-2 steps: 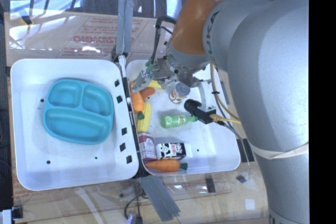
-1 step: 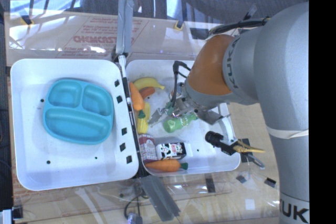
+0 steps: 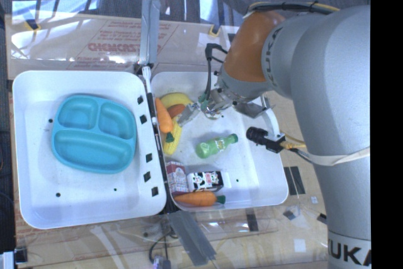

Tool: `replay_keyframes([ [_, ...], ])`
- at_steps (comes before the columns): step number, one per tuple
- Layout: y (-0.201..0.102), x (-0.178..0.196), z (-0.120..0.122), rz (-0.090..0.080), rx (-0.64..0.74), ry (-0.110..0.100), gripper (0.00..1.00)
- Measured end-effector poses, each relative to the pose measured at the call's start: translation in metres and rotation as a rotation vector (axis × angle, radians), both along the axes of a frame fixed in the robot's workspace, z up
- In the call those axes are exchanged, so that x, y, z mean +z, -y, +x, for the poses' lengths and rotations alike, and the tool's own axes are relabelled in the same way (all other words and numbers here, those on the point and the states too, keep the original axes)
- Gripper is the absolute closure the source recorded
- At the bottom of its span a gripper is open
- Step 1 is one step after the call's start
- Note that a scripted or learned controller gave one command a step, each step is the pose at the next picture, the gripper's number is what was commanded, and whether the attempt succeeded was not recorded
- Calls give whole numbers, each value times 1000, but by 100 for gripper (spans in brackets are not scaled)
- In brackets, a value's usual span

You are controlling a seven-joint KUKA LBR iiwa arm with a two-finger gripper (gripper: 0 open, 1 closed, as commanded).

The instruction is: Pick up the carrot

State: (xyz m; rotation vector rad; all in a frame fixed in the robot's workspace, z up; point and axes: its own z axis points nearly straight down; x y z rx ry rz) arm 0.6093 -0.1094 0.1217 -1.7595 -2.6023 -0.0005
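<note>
**Operator:** What lies at your far left?

**Arm:** The left bin [image 3: 25, 154], shallow white plastic with rounded corners. A blue compartment plate [image 3: 94, 133], smooth and glossy with three wells, sits in its middle, leaving bare floor all round it. Behind both bins a sheet [image 3: 113, 41] lies on the worktop [image 3: 277, 236]; its red print is too blurred for me to read.

**Operator:** And the carrot?

**Arm:** There are two. One carrot [image 3: 164, 115], orange and tapered, lies lengthways in the right bin [image 3: 267, 189], hard against the wall that divides the bins. A yellow banana [image 3: 175, 99] curves just beside it. A second carrot [image 3: 198, 199] with a green stub lies along the near wall, touching a small carton [image 3: 206, 180] printed in black and white, perhaps a cow. Left of the carton is a reddish packet [image 3: 175, 177] whose label I cannot read.

**Operator:** Any room in the middle?

**Arm:** A green bottle [image 3: 216, 145] lies tilted on open floor, well apart from the carrots.

**Operator:** Your jaws?

**Arm:** My jaws [image 3: 204, 107] hang near the banana at the far end of the right bin, grasping nothing; I cannot tell how wide they stand. "KUKA" shows in part on my grey base.
</note>
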Motion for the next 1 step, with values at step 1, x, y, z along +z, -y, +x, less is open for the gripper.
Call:
replay_keyframes([
  [1,-1,10,1,0,4,0,100],
])
